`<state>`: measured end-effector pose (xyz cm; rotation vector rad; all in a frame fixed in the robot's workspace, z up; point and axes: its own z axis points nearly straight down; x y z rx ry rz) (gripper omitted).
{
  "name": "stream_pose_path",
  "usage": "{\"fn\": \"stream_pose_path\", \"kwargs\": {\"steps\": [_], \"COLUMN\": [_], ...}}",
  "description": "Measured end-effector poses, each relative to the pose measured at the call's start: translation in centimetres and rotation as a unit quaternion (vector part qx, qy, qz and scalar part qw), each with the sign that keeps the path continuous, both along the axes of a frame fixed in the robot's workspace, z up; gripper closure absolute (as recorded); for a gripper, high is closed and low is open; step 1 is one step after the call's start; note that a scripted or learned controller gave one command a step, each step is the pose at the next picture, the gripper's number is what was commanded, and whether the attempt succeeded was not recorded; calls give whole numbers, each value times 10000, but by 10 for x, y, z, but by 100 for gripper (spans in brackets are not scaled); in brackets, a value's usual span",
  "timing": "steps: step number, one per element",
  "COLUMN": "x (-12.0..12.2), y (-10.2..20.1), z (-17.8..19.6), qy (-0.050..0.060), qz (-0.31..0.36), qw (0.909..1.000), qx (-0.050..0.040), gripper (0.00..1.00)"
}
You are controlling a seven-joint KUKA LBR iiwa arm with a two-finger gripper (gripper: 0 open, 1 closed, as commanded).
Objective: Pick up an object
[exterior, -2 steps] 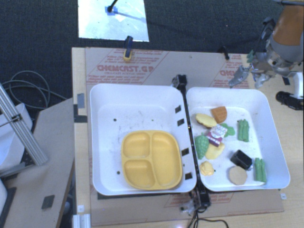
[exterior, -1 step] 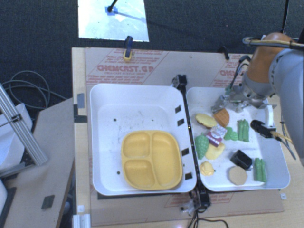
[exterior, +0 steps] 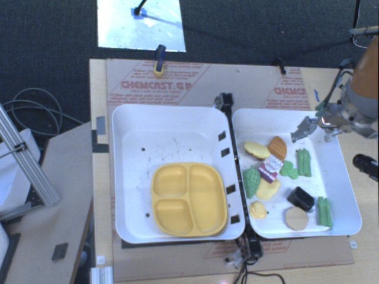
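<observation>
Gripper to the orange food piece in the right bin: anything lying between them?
No. In the camera view, the stretch from the gripper down to the orange piece is bare white floor of the right bin.

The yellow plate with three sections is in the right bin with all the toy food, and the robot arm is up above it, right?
Not quite. The camera view shows the yellow plate lying alone in the left bin. The toy food is in the right bin, and the gripper hangs over that right bin's far side.
</observation>
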<state>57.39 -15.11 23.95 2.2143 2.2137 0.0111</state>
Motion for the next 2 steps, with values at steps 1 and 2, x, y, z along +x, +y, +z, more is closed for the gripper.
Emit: {"fn": "stream_pose_path", "kwargs": {"steps": [1, 2], "x": [43, 44], "y": [-13, -13], "z": [-162, -144], "qy": [61, 33], "qz": [24, 21], "qw": [10000, 10000], "qx": [9, 7], "gripper": [0, 100]}}
